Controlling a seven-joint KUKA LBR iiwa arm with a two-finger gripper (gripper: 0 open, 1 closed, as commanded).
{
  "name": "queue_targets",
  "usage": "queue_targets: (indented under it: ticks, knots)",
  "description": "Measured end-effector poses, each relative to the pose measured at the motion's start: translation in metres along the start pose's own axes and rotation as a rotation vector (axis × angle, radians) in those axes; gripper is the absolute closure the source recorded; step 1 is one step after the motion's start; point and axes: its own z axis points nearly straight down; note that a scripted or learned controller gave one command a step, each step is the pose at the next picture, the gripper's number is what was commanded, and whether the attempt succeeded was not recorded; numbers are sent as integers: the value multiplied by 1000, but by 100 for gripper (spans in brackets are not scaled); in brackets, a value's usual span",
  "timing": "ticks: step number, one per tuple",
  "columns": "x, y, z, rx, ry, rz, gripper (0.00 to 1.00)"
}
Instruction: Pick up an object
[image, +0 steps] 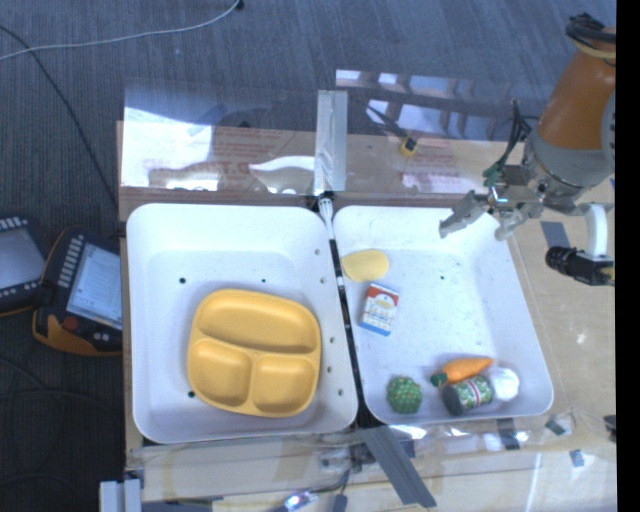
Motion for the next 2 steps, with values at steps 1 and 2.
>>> queue_targets:
  ticks: [1, 2]
  knots:
    - [14, -81, 108, 2, 1, -16, 0]
    - [-10, -138, 122, 1, 0, -55, 0]
